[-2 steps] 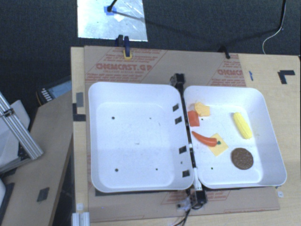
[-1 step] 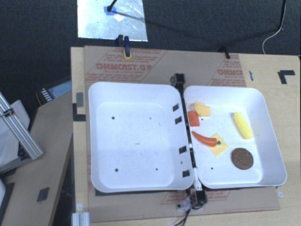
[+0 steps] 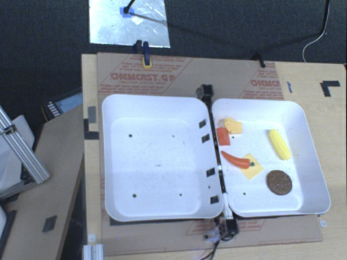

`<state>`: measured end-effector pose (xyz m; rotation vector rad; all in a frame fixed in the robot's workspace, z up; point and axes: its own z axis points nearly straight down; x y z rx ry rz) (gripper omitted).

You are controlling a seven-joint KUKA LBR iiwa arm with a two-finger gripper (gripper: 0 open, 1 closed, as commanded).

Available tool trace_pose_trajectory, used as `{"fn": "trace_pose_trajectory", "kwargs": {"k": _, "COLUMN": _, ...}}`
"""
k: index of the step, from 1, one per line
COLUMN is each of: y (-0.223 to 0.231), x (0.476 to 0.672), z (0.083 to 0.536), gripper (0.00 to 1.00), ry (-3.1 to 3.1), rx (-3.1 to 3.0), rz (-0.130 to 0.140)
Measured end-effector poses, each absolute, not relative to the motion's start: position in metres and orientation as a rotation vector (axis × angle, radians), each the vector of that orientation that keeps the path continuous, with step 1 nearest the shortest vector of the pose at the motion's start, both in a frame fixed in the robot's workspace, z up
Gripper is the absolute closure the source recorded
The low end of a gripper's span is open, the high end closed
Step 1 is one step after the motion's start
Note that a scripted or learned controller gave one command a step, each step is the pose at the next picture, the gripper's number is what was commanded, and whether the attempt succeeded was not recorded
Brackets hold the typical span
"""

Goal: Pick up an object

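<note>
The right bin [image 3: 309,145] holds several toy foods. A yellow corn cob [image 3: 279,143] lies toward its right side. A brown round cookie [image 3: 279,182] sits near the front right. A red chili pepper [image 3: 236,159] rests partly on a yellow cheese slice [image 3: 252,169]. Close to the divider are a small orange-red block [image 3: 223,136] and a yellow wedge [image 3: 233,125] just behind it.
The left bin [image 3: 157,156] stands beside the right one, joined along a line of black clips [image 3: 209,155]. Both rest on a brown board [image 3: 179,77]. A shiny foil sheet [image 3: 129,15] lies behind the bench, and a metal rail [image 3: 19,145] stands at the left.
</note>
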<state>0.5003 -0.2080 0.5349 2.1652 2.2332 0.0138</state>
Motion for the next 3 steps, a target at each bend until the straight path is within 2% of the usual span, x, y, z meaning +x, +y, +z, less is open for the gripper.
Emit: {"fn": "trace_pose_trajectory", "kwargs": {"k": 3, "y": -0.209, "x": 0.502, "z": 0.57, "gripper": 1.0, "ry": 2.235, "rx": 2.143, "rz": 0.019}}
